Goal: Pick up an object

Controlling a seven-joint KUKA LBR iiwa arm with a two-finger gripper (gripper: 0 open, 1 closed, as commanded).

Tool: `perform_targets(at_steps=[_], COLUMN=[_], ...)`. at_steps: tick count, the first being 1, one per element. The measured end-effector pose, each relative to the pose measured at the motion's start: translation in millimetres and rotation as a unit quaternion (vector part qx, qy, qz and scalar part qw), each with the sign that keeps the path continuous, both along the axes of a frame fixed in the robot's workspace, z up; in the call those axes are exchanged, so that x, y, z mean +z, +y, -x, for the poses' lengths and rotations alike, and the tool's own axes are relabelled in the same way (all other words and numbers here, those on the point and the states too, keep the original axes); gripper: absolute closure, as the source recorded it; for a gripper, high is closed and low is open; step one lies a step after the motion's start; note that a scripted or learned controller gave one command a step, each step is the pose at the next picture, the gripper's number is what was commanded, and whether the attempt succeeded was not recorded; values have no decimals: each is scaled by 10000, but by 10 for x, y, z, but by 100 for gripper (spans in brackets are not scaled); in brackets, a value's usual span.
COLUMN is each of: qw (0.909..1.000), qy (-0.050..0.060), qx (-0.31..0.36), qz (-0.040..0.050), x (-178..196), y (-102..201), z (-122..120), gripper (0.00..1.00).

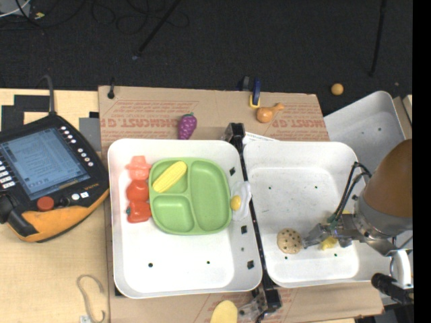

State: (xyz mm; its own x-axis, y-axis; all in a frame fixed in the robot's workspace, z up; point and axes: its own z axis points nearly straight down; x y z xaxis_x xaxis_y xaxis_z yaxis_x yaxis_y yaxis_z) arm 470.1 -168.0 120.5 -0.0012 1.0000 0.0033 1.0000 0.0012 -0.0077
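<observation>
Camera view: jaws [322,237] partly blurred

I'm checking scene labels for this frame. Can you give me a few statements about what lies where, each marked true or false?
1. The green tray lies in the left bin. True.
2. The corn cob lies in the right bin. False: it rests in the tray's upper left compartment.
3. The cookie lies in the right bin. True.
4. The purple grapes sit inside the tray. False: they lie on the cardboard behind the bins.
5. The gripper is low in the right bin, beside the cookie. True.
</observation>
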Motion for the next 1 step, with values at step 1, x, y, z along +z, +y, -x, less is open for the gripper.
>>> perform_targets(at_steps=[1], qw=[10000], qy=[-32], qx=[-2], qz=[8], x=[-323], y=[14], z=[-11], gripper=[0])
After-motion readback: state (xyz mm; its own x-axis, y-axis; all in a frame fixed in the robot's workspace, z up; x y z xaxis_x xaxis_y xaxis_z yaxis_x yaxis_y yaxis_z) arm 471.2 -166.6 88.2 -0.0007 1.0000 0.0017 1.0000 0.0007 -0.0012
